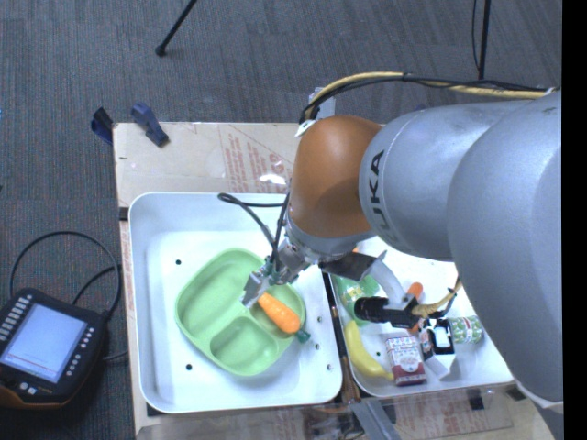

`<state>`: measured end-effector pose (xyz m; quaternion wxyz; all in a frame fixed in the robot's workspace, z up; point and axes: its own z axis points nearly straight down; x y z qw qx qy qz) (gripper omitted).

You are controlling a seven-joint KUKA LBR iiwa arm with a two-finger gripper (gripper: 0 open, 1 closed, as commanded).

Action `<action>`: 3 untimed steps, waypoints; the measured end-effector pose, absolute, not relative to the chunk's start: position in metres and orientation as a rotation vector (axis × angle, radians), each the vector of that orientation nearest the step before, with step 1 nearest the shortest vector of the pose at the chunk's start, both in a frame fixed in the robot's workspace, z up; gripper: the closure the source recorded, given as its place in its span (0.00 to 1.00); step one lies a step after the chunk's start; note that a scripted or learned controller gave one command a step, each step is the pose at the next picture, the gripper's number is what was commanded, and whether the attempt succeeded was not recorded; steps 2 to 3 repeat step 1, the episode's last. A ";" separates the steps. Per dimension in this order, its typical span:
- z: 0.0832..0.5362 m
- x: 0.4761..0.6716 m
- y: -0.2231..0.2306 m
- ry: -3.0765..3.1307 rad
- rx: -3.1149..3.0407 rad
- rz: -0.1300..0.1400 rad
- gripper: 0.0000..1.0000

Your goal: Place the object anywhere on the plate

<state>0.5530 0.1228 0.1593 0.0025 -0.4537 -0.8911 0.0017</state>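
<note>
**Carrot lies on the green plate, right by the hand**

The carrot (280, 313) is long and orange. It lies slanted on the green plate (215, 314), near the plate's right side. One end points up and left toward the hand. The other end, with a bit of green on it, points down and right toward the plate's rim.

The big grey arm (459, 191) comes in from the right, with its orange band (335, 177) bent over the left bin (151, 246). The hand (261, 287) points down at the plate. I cannot tell if it is wide or narrow, or if it is gripping the carrot.

The carrot's upper end is touching or just under the tip of the hand. The rest of it sticks out down and right from the hand.

The right bin (491, 365) holds a banana (362, 351), a small red box (404, 357) and other small things.
</note>
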 end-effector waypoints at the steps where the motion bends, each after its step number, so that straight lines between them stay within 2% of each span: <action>1: 0.186 0.586 0.109 -2.723 -1.562 0.003 0.00; 3: 0.186 0.586 0.109 -2.723 -1.562 0.003 0.00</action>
